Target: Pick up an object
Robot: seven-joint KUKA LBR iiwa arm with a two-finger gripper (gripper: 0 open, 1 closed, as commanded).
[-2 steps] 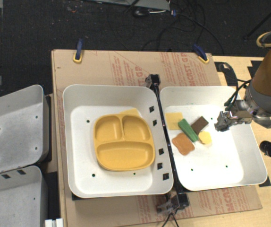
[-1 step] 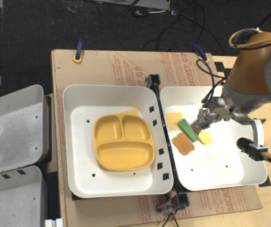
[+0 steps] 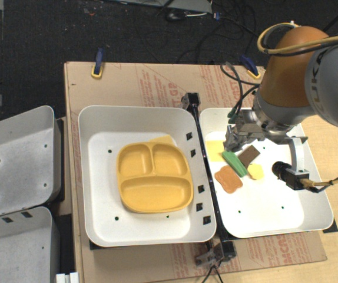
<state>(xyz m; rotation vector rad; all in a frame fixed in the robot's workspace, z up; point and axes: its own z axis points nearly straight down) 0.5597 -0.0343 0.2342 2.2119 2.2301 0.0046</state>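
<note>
Yellow divided tray [image 3: 155,177] occupies the left bin [image 3: 92,158]. In the right bin [image 3: 275,223], green block [image 3: 235,163], brown block [image 3: 249,154] and orange piece [image 3: 228,179] cluster just below the end effector [image 3: 238,135]; its opening cannot be told. Approach stage; next, descend onto one piece.

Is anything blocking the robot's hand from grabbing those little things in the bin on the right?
Nothing visible does. The hand hovers right above the green flat block, with the brown flat block and orange oval piece lying close beside it.
</note>
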